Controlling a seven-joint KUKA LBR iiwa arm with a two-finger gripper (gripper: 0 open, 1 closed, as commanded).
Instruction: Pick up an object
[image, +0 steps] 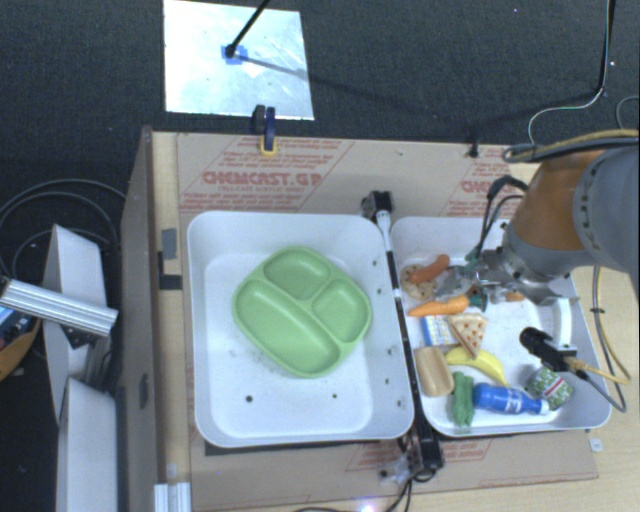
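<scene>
Small toy foods (470, 350) lie jumbled together in the right bin (590, 405).

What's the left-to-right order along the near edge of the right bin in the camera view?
Bread piece → green vegetable → blue bottle → green-and-white can. The banana overlaps above these, so it is left out.

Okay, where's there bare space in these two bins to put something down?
The left bin has bare floor around the green divided plate, widest along its near edge. The right bin is crowded: toy food fills it, with the gripper above.
</scene>
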